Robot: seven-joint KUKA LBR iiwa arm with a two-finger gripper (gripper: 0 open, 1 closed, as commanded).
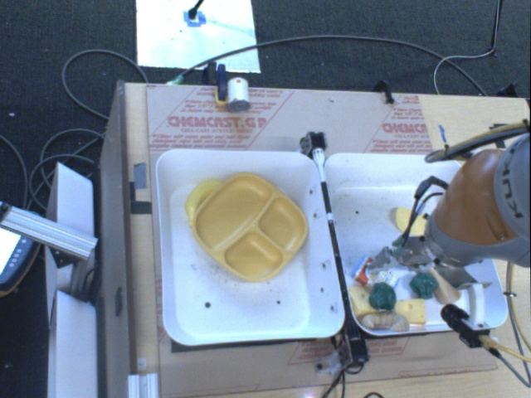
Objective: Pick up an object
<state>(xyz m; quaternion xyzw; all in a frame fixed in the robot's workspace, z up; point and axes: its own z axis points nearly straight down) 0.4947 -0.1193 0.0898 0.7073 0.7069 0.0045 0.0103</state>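
Arm hung low over right bin, likely to reach its clutter | gripper state could not be told | toys heaped at near edge, just beside it | yellow tray lay in left bin, apart.

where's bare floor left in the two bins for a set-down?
Left white bin: bare strip along its near edge, in front of the yellow divided plastic tray. Right white bin: far-left floor is bare. Its near half is crowded: two green broccoli-like pieces, yellow chunks, and the end effector above them.
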